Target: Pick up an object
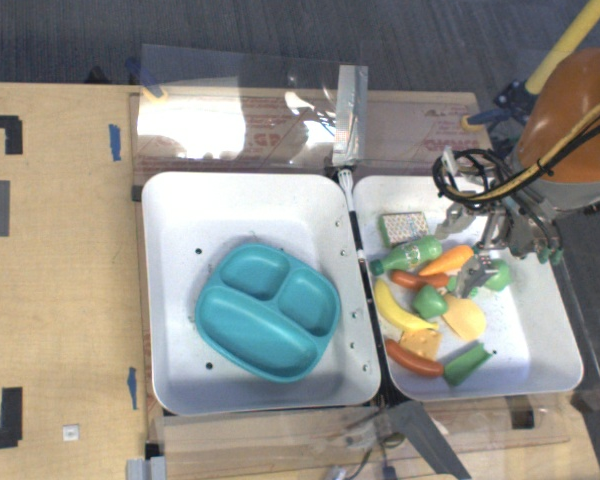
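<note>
The right bin (545,353) holds a heap of toy food: a yellow banana (398,310), an orange carrot (447,261), a green corn-like piece (412,255), a red sausage (413,359), a green cucumber piece (468,364), a yellow wedge (465,319) and a speckled sponge block (404,227). My gripper (477,274) hangs low over the heap's right side, its fingers pointing down by the carrot's tip and a green ball (497,277). I see nothing clearly held between them.
The left bin (170,268) bears a teal divided plate (270,311). A clear plastic sheet and a metal bracket (349,118) stand behind the bins. Black and yellow cables (500,183) trail from the wrist over the right bin's far edge.
</note>
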Robot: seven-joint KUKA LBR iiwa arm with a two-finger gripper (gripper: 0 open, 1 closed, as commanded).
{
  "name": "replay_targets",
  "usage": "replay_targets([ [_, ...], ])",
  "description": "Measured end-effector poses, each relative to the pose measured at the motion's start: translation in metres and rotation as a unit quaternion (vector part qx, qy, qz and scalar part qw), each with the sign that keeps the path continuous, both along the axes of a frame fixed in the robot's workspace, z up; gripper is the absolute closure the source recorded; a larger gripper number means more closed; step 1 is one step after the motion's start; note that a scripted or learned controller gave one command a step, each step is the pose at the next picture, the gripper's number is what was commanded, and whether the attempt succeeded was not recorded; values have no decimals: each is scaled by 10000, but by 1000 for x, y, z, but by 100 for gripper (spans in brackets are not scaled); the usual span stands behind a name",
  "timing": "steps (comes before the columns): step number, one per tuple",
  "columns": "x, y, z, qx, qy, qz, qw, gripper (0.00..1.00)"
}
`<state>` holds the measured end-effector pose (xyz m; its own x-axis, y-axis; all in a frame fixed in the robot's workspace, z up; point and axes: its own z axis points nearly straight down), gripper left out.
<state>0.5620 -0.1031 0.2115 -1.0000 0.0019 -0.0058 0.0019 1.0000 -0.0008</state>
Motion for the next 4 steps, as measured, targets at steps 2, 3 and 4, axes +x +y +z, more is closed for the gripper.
replay_targets([
  [2,7,-39,-122,-5,-31,-139,9999,0],
  [3,10,-38,-110,-18,-90,-124,9999,100],
  [4,-13,-26,-122,9,-38,-1578,9875,100],
])
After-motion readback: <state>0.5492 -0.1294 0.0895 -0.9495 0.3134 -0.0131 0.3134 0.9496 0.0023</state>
